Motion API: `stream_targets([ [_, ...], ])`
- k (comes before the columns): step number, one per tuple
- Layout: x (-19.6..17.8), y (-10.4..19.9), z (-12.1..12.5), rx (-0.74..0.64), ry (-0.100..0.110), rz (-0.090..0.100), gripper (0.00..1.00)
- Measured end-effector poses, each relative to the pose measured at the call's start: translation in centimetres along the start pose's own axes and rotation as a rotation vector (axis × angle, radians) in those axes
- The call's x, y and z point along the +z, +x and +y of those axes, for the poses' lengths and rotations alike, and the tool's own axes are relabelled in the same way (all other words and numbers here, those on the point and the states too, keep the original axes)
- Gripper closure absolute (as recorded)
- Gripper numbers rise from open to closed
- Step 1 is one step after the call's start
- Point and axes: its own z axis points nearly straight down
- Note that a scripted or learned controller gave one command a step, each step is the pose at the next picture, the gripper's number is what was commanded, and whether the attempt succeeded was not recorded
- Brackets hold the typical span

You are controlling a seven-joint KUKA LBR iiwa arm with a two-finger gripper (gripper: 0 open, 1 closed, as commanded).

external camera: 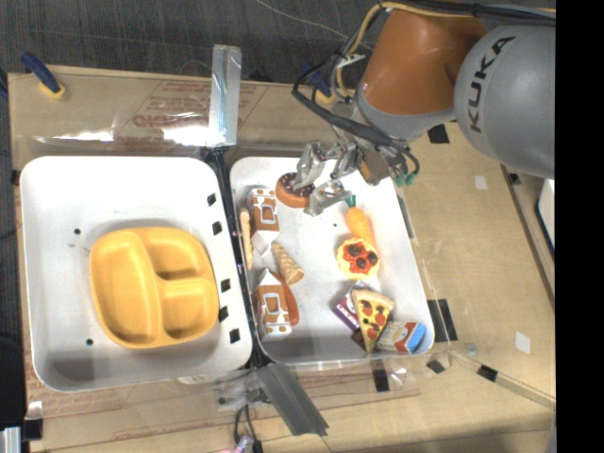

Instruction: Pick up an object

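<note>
My gripper (317, 185) hangs over the far left corner of the right bin (408, 253), its fingers open with nothing showing between them. A brown and red ring-shaped toy (290, 192) lies right beside its left finger, partly under it. An orange carrot (359, 223) sits just right of the gripper. Further down the bin lie a round red and yellow toy (358, 256), a cone (288, 263), a pizza slice (372, 311) and two brown and white toys (264, 209) (276, 310).
The left bin (47, 196) holds a yellow divided tray (154, 284). A small red and white box (408, 336) and a purple packet (343, 310) lie at the right bin's near corner. The arm's orange band (415, 55) looms over the bin's far right.
</note>
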Motion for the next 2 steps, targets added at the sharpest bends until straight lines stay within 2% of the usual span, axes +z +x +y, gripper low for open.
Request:
stream_targets([
  [1,-9.1,0.9,-9.8,-0.139,0.008,-0.004,1.00],
  [2,-1.5,9.8,-5.3,0.004,0.000,0.002,1.00],
])
